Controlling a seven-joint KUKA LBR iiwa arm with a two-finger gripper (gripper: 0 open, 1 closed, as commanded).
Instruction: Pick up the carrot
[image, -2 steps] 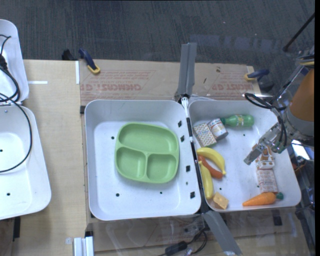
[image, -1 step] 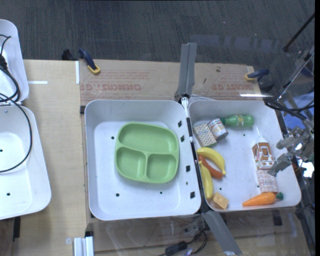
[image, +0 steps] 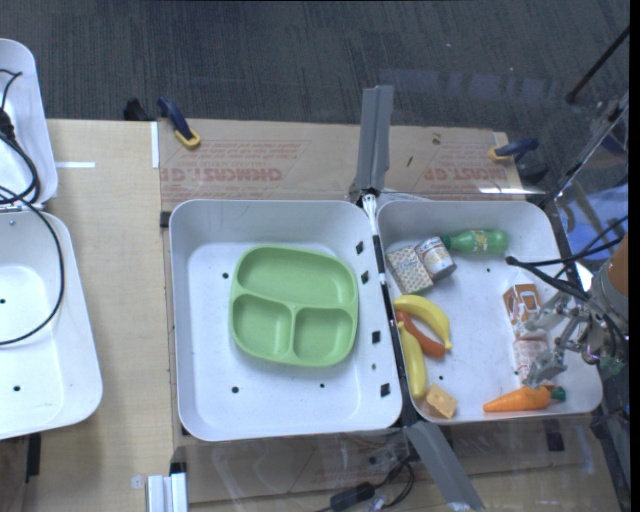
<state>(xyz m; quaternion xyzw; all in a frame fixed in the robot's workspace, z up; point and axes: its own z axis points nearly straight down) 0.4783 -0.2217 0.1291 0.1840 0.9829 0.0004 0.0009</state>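
Carrot (image: 519, 400) lies nearest, at the front edge of the right bin (image: 480, 212), flat on its side, green stub toward the right wall, tip pointing left. Just left of it, a small yellow cheese wedge (image: 441, 402) sits in the bin's front corner.

Jaws (image: 545, 368) hang directly above the carrot's thick end, metal fingers (image: 540, 372) pointing down and close to it; whether they touch it, how far they are spread and whether they grip anything cannot be told. Arm enters from the right, wrist beside the bin's right wall.

Same bin, further back: white packet with orange print (image: 524, 310) next to the fingers; two bananas (image: 422, 332) with a red-orange sausage-like piece (image: 424, 339) between them near the left wall; patterned box (image: 407, 268) and small can (image: 436, 257) touching; green bottle (image: 477, 241) on its side at the back.

Left bin (image: 190, 330) holds a green divided plate (image: 295, 305), three compartments, roughly centred.

Both bins rest on the worktop (image: 110, 200), cardboard sheet (image: 260, 165) behind them, clamps (image: 178, 122) at its back corners.
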